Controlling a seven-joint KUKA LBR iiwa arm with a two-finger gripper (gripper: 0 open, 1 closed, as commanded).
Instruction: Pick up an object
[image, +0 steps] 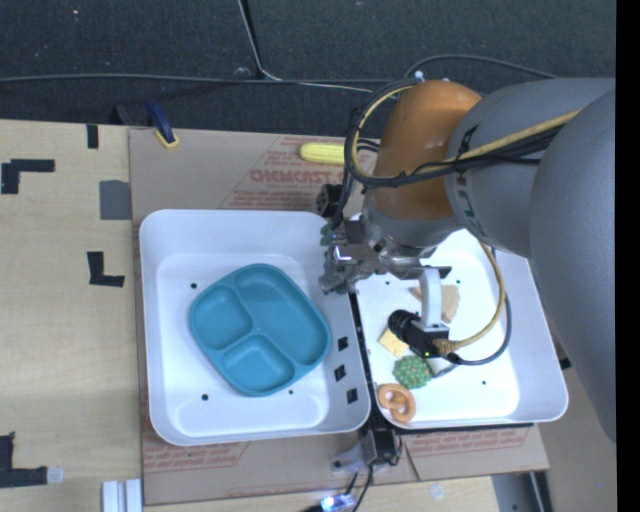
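Pretzel (396, 402) brown, twisted, beside green bumpy ball (411, 371).

Light falls on me from above, even and fairly bright. The left bin (160, 300) and the right bin (520, 390) glare nearly pure white, so their walls lose detail. My orange band (420, 140) carries a soft sheen on its top. My arm (560, 180) throws a shadow over the far part of the right bin. The blue tray (258, 328) casts a faint shadow. The far background is dark. The whole view is slightly soft and grainy.
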